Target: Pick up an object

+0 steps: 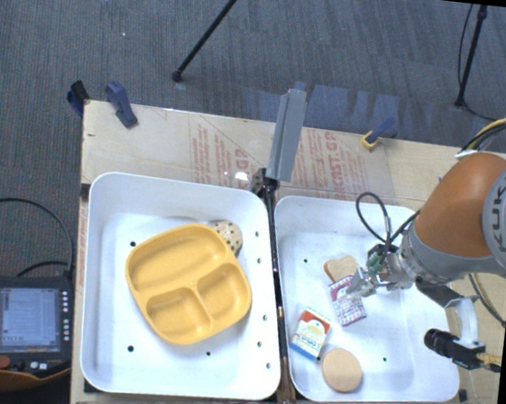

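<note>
My gripper (359,286) is low in the right bin (415,376), reaching in from the right. It sits just above a small red and white packet (349,310) and beside a tan bread-like piece (339,267) on its left. A red, yellow and blue box (311,333) lies nearer the front, with a round tan cookie (342,369) next to it. The packet's upper edge is partly hidden by the gripper.
The left bin (108,225) holds a yellow divided plate (188,282) with a speckled cookie (228,234) tucked at its far edge. A grey post (286,141) stands behind the wall between the bins. A black cable (375,212) loops above the wrist.
</note>
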Motion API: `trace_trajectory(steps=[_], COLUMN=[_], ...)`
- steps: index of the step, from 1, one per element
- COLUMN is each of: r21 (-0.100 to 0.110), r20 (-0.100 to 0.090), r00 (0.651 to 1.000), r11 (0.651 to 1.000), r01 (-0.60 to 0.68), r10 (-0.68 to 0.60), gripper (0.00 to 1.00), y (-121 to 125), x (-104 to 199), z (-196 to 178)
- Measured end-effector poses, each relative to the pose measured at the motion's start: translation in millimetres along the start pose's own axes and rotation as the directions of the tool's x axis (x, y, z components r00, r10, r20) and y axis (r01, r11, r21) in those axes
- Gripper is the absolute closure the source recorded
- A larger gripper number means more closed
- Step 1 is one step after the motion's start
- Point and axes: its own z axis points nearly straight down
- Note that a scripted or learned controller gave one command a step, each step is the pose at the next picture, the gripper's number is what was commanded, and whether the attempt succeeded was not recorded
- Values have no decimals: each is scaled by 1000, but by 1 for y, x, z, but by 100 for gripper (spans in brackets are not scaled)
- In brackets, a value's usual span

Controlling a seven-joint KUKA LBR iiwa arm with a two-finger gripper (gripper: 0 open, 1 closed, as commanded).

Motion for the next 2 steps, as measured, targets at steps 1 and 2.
trace_trajectory(steps=[1, 2], r21=[0, 1], r20=[0, 0], r00=[1000, 999], r11=[1000, 999], r01=[0, -36], r10=[0, 36], gripper=[0, 0], y=[0, -5], x=[0, 7], z=[0, 51])
